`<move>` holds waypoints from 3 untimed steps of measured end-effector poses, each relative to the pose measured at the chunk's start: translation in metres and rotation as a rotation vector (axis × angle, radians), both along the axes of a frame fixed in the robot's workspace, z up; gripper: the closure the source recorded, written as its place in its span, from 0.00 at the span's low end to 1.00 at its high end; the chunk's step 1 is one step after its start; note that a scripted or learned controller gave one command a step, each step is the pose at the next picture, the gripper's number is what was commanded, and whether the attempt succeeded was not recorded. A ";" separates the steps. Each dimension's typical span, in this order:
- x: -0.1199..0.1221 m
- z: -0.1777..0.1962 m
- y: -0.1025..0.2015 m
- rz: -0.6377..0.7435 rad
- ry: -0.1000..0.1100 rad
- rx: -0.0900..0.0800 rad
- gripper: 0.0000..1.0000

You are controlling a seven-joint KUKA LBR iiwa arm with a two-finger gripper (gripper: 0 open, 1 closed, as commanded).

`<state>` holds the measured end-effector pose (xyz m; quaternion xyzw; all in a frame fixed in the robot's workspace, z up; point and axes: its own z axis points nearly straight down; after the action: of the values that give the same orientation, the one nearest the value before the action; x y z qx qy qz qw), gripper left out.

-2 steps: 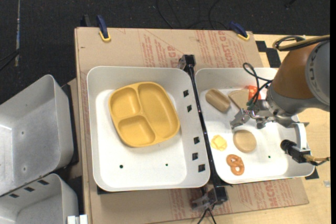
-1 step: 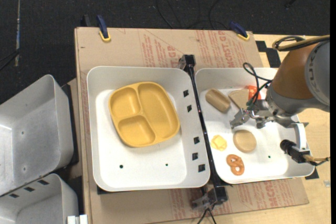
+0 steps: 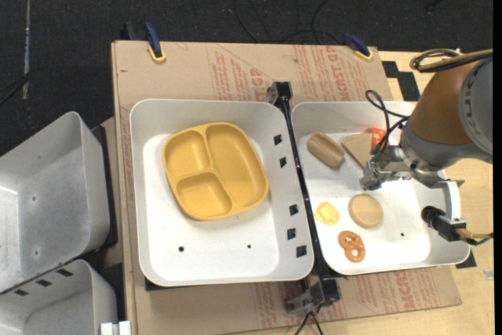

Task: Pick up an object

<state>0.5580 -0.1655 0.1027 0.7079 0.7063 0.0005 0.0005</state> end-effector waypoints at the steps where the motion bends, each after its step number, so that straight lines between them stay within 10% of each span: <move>1: 0.002 0.062 0.005 0.005 -0.004 -0.002 1.00; 3: 0.006 0.145 0.006 0.006 -0.004 -0.002 1.00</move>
<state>0.5636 -0.1590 0.2475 0.7057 0.7085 0.0012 0.0025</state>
